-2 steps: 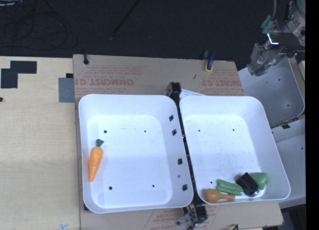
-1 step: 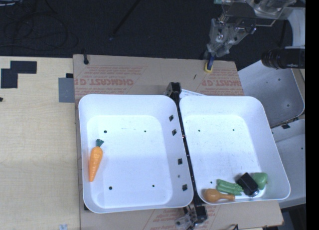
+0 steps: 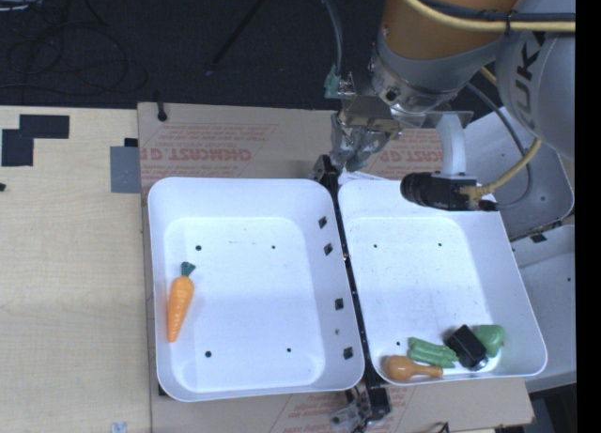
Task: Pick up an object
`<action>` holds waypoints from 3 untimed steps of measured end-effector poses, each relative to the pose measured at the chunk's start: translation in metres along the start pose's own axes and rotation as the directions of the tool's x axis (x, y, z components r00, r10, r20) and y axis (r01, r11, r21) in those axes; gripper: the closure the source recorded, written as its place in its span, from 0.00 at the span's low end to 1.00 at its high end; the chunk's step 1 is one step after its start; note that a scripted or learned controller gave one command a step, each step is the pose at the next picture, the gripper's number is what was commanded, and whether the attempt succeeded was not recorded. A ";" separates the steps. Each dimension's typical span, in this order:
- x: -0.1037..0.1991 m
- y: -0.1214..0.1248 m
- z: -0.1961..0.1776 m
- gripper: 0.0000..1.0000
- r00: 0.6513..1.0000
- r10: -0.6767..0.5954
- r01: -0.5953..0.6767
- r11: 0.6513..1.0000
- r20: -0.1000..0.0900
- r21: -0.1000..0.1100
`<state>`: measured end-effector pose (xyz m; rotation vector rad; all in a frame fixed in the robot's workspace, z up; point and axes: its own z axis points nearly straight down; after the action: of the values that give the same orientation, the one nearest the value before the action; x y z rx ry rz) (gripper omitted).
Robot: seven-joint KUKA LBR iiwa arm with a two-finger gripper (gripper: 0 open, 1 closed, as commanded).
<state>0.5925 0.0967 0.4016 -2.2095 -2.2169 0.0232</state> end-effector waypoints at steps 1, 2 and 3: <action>0.030 0.008 -0.131 1.00 1.000 -0.001 0.001 1.000 -0.005 -0.029; 0.030 0.038 0.073 1.00 1.000 0.004 -0.004 1.000 0.002 -0.001; 0.125 0.051 -0.031 1.00 1.000 -0.006 0.005 1.000 -0.006 -0.026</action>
<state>0.6440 0.2215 0.4313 -2.2130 -2.2325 -0.0127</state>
